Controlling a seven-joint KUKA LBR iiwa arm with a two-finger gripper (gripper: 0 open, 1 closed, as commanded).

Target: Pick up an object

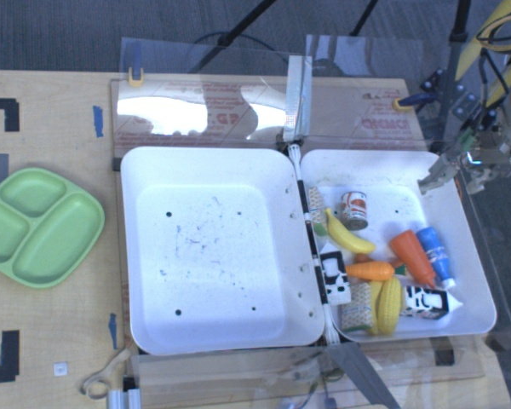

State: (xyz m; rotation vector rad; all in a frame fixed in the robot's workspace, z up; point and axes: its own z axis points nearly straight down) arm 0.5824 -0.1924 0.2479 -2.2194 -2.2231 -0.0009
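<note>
The right bin [392,186] holds a heap of toy food along its near side. There is a small can [353,209], a banana [347,234], a small carrot [370,271], a bigger orange carrot [411,257], a blue bottle [435,255], a corn cob [389,303], a black-and-white box [334,278] and a black-and-white carton [427,301]. My gripper [445,171] hangs at the bin's far right rim, above and to the right of the can. It is apart from every object.
The left bin [145,177] lies beside the right one, with a metal divider [296,100] behind their shared edge. A green divided plate [38,226] rests on the bench at the far left. Clear panels stand behind both bins.
</note>
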